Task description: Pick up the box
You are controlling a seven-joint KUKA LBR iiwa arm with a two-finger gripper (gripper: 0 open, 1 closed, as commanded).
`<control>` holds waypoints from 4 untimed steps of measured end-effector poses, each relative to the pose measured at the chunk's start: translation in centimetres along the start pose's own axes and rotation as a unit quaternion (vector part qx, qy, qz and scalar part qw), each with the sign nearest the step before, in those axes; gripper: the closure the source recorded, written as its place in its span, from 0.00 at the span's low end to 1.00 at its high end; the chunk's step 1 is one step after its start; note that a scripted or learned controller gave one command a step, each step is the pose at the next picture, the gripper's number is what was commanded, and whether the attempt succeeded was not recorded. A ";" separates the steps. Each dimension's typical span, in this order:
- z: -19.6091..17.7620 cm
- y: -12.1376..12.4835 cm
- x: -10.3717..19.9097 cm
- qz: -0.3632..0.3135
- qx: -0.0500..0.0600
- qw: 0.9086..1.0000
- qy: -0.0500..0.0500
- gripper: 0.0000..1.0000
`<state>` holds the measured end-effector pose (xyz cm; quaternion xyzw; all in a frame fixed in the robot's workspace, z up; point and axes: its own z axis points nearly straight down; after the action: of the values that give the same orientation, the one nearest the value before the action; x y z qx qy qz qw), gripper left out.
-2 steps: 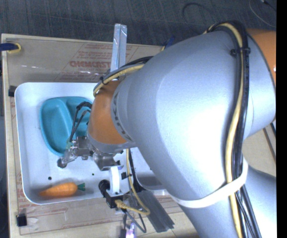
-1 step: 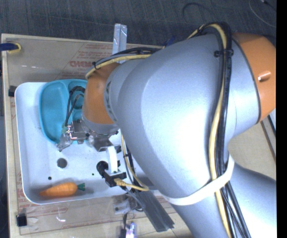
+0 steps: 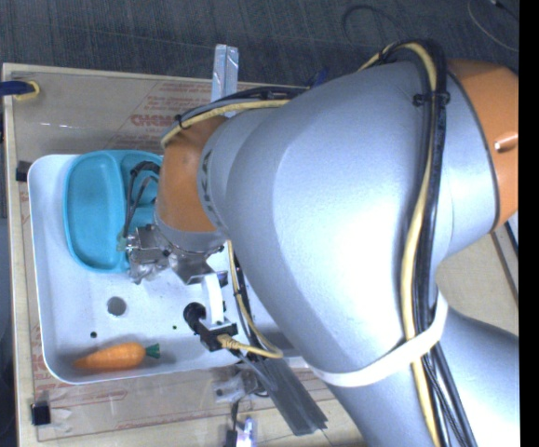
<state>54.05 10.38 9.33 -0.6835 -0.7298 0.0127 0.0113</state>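
Observation:
A turquoise box with rounded corners lies in the far left part of the left white bin. My gripper hangs low over the bin floor, right at the box's near right edge. The metal wrist and black cables crowd around it. The grey arm with its orange band hides the right part of the box and most of the bench.
An orange carrot with a green top lies along the bin's near wall. A small grey disc sits on the bin floor between the carrot and the box. A blue clamp grips the bench's far left corner.

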 end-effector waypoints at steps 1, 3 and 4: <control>-0.3 -1.9 0.6 -0.114 -0.011 0.993 -0.001 1.00; -7.8 -6.6 4.3 0.177 -0.013 0.984 0.003 1.00; -14.1 1.4 5.3 0.282 -0.013 0.959 0.004 1.00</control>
<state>55.58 15.81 23.32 -0.8615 -0.5078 0.0026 0.0012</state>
